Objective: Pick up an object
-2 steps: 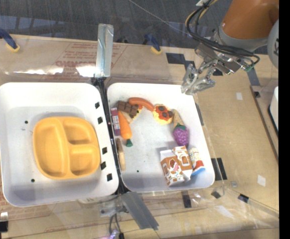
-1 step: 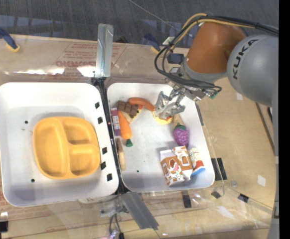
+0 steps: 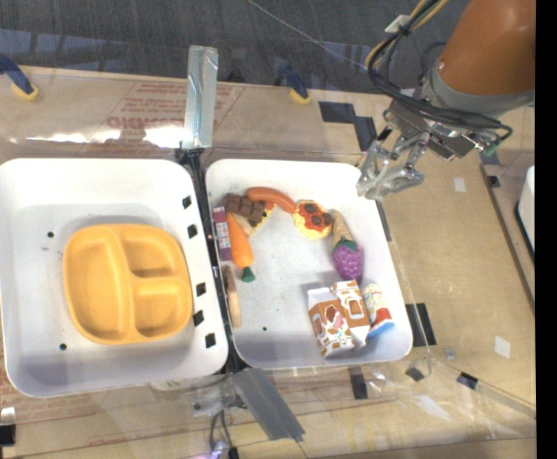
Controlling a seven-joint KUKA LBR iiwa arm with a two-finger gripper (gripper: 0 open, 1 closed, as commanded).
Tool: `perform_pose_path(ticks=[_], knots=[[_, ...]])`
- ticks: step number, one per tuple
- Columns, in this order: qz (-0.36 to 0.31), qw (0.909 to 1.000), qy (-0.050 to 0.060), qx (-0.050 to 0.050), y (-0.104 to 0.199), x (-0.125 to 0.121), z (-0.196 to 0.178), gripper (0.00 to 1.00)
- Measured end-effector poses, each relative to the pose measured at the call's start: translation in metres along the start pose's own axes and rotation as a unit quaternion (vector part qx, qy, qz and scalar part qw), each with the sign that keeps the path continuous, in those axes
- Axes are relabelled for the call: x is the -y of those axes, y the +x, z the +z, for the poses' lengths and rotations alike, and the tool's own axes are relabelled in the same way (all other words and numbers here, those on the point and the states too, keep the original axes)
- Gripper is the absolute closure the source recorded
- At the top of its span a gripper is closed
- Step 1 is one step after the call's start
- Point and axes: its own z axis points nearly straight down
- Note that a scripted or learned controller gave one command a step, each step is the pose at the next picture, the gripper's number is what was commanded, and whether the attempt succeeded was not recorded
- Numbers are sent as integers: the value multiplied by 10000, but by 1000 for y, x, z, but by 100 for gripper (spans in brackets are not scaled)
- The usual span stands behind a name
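seen from above at a slant: two white bins side by side on the counter (image 3: pixel 451 256). left bin (image 3: pixel 30 189) holding a yellow divided tray (image 3: pixel 125 281), lying flat near its middle. right bin (image 3: pixel 288 338) holding a scatter of toy food: an orange carrot (image 3: pixel 241 244) with a green tip near the left wall, a sausage (image 3: pixel 269 198) along the back, an orange-and-yellow piece (image 3: pixel 311 219) just beside it, a purple grape bunch (image 3: pixel 347 259) toward the right wall, a small printed carton (image 3: pixel 336 319) at the front right corner. claw (image 3: pixel 386 174) poised over the right bin's back right corner, above the rim, fingers (image 3: pixel 372 180) spread a little with nothing between them, well apart from the toys below.
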Motion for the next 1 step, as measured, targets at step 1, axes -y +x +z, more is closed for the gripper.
perform_pose_path(ticks=[1], knots=[[-881,9961,-84,-7,-19,22,160,100]])
